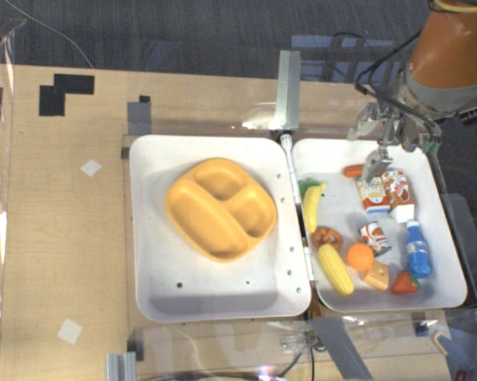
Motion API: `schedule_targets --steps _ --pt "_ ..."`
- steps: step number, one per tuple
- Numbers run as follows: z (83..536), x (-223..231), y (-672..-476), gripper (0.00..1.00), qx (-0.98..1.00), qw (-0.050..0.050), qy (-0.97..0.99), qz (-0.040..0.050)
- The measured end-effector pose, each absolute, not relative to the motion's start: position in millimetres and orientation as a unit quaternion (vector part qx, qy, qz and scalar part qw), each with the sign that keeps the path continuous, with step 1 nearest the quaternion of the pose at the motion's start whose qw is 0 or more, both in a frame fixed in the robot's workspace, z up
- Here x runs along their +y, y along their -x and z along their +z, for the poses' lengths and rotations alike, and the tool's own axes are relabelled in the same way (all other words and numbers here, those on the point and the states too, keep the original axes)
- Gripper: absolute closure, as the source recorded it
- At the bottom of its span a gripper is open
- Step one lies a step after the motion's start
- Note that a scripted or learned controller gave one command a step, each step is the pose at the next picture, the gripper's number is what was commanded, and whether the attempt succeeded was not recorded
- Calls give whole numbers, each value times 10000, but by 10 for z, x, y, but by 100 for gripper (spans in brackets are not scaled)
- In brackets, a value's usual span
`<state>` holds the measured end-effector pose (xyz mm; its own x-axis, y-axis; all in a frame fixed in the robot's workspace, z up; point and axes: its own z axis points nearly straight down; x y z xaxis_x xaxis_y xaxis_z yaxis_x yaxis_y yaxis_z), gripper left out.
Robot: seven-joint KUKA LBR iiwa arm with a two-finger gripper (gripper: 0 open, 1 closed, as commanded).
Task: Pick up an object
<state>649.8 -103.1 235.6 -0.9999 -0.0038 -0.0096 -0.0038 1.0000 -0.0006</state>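
Arm (452, 42) cut off at the top right corner of the view, so just the orange band and wrist are visible. Gripper (378, 165) hangs over the far edge of the right bin (444, 292), tip right at the top of a red-and-white carton (383, 192). Fingers are small and blurred against the carton; cannot tell whether they are spread or pinching anything, and nothing is clearly between them.

Right bin, counted: one carton, one white block (403, 212) just beside the carton's right lower edge, one blue bottle (417, 250) with white cap near the right edge, one small red-white can (375, 238) in the middle, one orange ball (360, 256), one corn cob (334, 268) near the front left corner, one banana (311, 206) along the left edge, one green item (305, 186) mostly hidden behind the banana, one brown lumpy piece (327, 236) hard to identify, one tan wedge (376, 277), one red strawberry-like piece (405, 283) at the front, one orange-red sausage shape (354, 171) near the far edge, partly behind the gripper.

Left bin (167, 292): one yellow divided plate (221, 208), three compartments, centre of bin.

Surface (55, 213): several black markers (63, 92) at the far left.
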Motion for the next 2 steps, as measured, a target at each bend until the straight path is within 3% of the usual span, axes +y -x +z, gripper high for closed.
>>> schedule_targets --steps 1,2 --pt "2489 -918 -6712 0 9999 66 125 -4" --pt "2033 190 -6300 0 9996 28 -286 25"
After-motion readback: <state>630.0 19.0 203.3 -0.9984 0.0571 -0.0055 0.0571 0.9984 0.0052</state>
